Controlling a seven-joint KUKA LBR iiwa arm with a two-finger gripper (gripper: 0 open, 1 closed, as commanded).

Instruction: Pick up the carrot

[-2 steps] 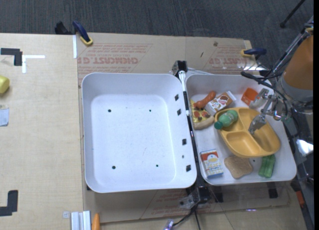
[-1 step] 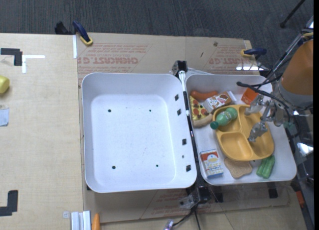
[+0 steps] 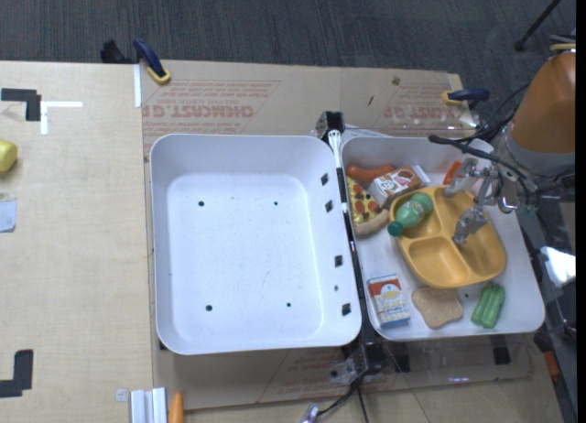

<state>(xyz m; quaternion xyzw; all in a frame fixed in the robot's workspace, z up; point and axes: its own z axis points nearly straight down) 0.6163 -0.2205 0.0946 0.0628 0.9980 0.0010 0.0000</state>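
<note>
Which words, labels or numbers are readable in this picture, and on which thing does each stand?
Red print on the brown cardboard sheet under the bins: upside down and mirrored, too blurred to read.
Small white and red carton: label too small.
Small red and white box: label too small.

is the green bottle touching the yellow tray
Touching. The camera view shows the green bottle lying across the upper-left rim of the yellow tray, its body overlapping the rim with no gap visible.
</note>
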